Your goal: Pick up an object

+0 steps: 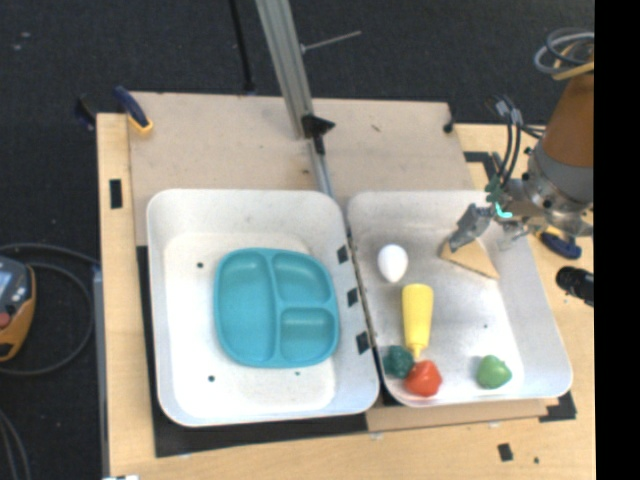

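Note:
My gripper (487,238) hangs low over the back right part of the right bin (530,308), open, with one grey finger (464,234) slanting down to the left. A tan wedge (473,260) lies on the bin floor just under and in front of it, nothing gripped. A white egg (392,262) sits to the left of the wedge. A yellow bottle-shaped piece (417,316) lies in the middle of the bin. At the front edge are a dark green piece (398,360), a red tomato (424,378) and a green round piece (492,371).
The left bin (180,268) holds a teal divided plate (277,306). A metal post (290,68) rises from the bench behind the bins. Cables and the orange-banded arm (570,128) crowd the right side. A blue clamp (133,110) sits at the back left corner.

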You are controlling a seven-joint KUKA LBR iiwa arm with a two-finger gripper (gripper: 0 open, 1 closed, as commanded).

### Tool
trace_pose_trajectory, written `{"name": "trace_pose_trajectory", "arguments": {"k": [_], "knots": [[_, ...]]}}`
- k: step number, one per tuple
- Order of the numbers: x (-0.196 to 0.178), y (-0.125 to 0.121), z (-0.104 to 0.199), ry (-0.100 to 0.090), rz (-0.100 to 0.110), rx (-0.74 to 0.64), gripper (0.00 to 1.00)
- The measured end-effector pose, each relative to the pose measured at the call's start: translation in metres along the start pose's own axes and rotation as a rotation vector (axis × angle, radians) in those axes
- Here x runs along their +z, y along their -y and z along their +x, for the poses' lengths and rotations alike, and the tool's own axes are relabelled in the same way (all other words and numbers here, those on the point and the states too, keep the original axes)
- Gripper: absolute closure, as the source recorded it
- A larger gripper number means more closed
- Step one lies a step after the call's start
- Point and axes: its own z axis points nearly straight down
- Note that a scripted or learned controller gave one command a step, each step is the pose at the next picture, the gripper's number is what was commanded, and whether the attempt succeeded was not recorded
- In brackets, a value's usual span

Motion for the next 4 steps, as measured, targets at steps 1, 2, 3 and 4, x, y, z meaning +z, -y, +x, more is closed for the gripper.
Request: {"name": "trace_pose_trajectory", "arguments": {"k": [1,2,3,4], "knots": [[-0.001,0.0,0.0,0.0,-0.002,0.0,0.0],[0.062,-0.001,0.003,0.0,0.003,0.001,0.0],[0.108,-0.007,-0.002,0.001,0.001,0.003,0.0],[0.16,-0.006,-0.003,0.0,0.001,0.003,0.0]]}}
